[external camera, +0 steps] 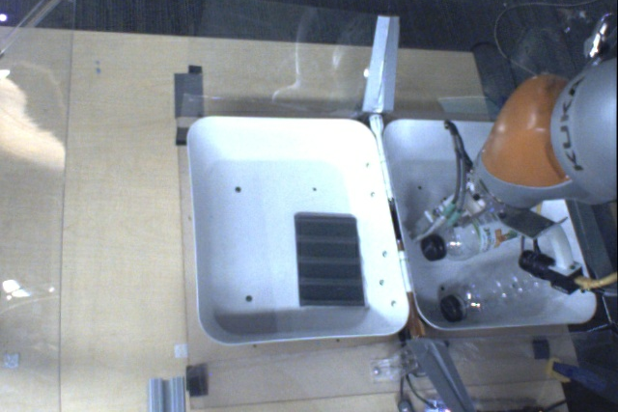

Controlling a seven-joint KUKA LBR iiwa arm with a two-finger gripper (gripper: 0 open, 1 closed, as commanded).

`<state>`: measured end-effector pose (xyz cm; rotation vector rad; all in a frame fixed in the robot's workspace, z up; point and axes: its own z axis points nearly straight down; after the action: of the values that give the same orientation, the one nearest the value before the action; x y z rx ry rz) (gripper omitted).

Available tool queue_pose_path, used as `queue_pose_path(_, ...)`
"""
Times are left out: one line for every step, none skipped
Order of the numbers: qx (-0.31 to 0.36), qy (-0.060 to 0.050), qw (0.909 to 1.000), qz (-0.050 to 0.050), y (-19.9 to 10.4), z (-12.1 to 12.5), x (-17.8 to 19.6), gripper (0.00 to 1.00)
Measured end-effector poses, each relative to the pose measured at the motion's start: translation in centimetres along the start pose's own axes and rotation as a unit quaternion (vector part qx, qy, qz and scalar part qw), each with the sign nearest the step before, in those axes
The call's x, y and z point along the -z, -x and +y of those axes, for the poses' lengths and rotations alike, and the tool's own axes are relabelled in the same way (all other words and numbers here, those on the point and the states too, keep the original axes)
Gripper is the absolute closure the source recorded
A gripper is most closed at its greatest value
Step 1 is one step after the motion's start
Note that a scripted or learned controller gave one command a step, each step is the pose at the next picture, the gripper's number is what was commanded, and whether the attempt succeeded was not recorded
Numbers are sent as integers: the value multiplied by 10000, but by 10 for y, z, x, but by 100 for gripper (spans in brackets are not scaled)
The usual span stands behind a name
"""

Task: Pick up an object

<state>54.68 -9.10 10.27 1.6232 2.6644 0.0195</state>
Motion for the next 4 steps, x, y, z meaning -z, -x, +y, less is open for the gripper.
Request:
queue_pose_path(-409,-51,9991,32,3,-5,-13,0)
queue_pose_path(-759,-50,9971,12,-3,-4,-13,0)
queue_pose_path(-134,-25,9999,9,-12,-17,-12,0)
queue_pose_path(-899,-78,9959,34,-28,9,84,0)
